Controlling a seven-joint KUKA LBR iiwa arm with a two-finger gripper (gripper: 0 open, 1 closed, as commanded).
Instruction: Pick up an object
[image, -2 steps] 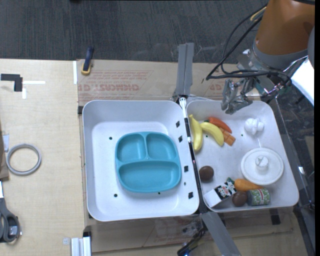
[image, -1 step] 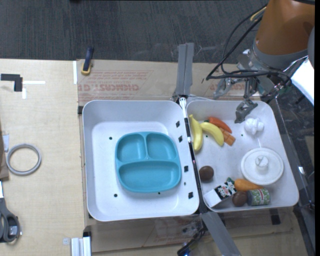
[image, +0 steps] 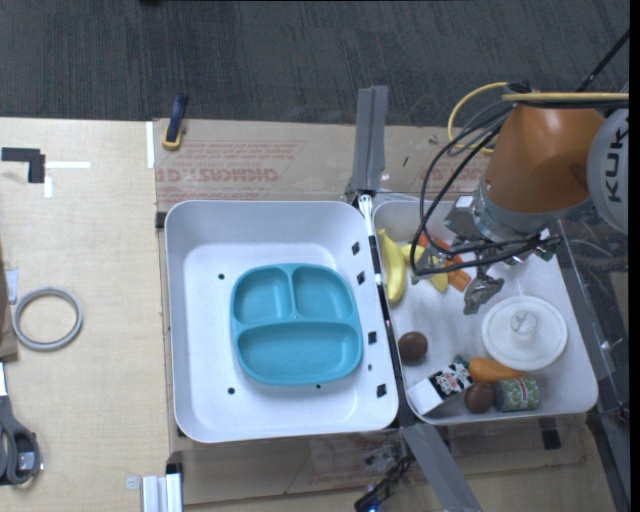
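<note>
Basically banana (image: 393, 268) lies lengthwise along bin divider, top-to-bottom; pincer (image: 470, 275) just beside it, grip state unclear.

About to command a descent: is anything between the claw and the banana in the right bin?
Nothing visible lies between them. The claw hangs over the right bin, just right of the banana. Small orange and yellow pieces crowd that spot, and black cables hang across it.
</note>
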